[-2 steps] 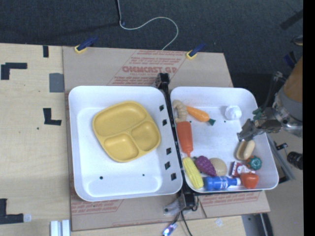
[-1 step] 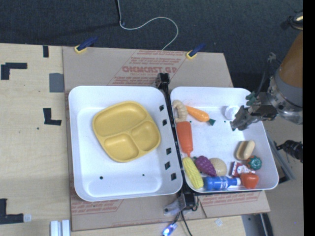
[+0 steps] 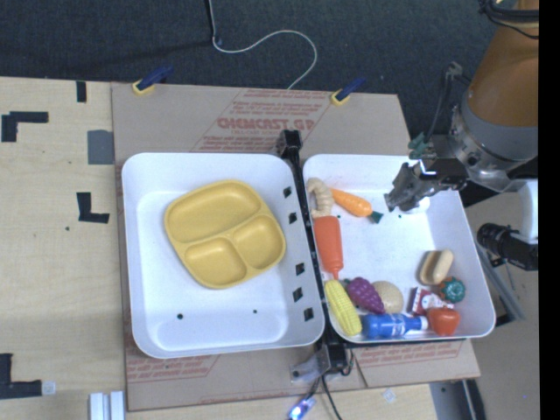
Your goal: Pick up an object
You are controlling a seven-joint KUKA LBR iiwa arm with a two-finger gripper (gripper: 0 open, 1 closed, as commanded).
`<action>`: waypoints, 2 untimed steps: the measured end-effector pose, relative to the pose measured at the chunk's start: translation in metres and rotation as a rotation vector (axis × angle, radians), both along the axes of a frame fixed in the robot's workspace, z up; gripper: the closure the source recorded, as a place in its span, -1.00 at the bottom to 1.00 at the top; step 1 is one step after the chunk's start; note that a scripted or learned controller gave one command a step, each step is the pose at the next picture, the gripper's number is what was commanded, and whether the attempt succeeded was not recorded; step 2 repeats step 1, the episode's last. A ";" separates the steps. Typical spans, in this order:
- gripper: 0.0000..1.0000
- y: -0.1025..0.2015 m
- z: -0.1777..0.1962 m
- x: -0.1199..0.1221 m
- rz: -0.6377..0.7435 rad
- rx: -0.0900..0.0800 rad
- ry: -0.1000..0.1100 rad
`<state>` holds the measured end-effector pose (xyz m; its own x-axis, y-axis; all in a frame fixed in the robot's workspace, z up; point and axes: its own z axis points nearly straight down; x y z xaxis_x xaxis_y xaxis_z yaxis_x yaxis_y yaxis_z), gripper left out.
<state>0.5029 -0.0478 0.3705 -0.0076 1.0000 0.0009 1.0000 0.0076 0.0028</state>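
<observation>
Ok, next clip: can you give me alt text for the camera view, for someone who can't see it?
A grey and orange robot arm's gripper hovers above the right white bin, near a toy carrot, among toy foods including a corn cob and a blue bottle. The left white bin holds a yellow divided plate.

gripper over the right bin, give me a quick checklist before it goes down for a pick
1. Gripper above the right bin, near its far edge: ok.
2. Target directly under it: not ok; bare bin floor there, the small carrot lies to its left.
3. Nothing held between the fingers: cannot tell.
4. Finger opening: cannot tell, too dark.
5. Free space around the carrot: not ok; the bone-shaped toy lies beside it.
6. Yellow divided plate in the left bin, out of the way: ok.
</observation>
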 end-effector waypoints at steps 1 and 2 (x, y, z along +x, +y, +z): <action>1.00 0.066 0.023 -0.020 0.001 0.001 0.002; 1.00 0.066 0.023 -0.020 0.001 0.001 0.002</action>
